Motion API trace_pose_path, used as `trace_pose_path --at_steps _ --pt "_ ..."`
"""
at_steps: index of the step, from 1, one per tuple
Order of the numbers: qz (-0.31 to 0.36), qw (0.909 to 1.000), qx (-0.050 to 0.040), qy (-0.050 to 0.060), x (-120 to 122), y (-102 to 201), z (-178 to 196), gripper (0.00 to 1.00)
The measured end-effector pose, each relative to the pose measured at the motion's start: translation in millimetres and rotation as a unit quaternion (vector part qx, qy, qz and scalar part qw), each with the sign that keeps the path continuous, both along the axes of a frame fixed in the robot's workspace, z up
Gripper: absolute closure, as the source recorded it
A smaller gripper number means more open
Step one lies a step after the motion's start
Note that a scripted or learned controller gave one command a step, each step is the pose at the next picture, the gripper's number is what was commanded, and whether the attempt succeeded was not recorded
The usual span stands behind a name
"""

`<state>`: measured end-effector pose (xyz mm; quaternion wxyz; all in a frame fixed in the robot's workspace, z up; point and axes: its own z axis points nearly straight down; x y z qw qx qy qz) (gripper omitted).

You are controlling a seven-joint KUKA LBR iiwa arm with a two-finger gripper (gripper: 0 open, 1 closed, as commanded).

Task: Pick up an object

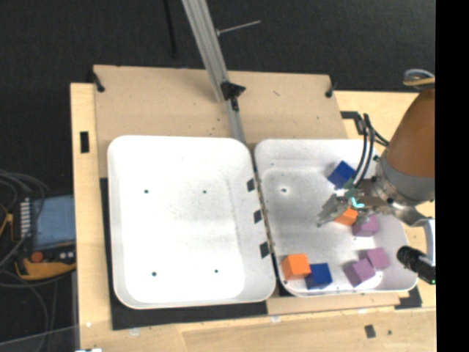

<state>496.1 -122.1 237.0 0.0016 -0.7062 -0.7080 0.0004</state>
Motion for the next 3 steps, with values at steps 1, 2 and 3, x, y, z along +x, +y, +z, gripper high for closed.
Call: trace_pose_path --at_steps 1,2,3 --pt "-0.002 1.0 -0.0005 -0.002 0.7 -0.4 1.8 0.0" --pt "-0.002 1.0 -0.0013 0.001 -1.5 -1.7 -40.4 0.0" --pt "-0.004 1.0 -0.001 0.001 1.1 5.9 -88.3 0.0"
